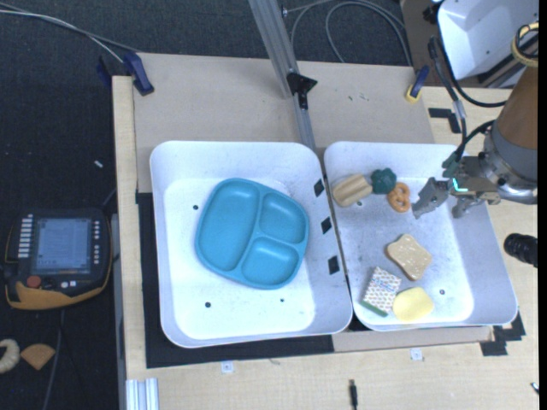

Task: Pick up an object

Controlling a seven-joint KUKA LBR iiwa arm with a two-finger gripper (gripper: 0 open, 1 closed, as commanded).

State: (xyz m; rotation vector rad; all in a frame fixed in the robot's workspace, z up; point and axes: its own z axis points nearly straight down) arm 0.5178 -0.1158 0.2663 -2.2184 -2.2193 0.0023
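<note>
While my gripper [443,202] hangs over the right bin's [500,267] far right part, its two fingers stand apart with nothing between them, one low-left toward the pretzel, one to the right. Nearest to it lies the small orange pretzel [399,198], just left of the left fingertip. Beyond that sits the dark green piece [383,179], then the tan bread roll [350,190], its long axis running left-right. The toast slice [408,256] lies toward the bin's near edge. I judge the pretzel the shortest reach.
</note>
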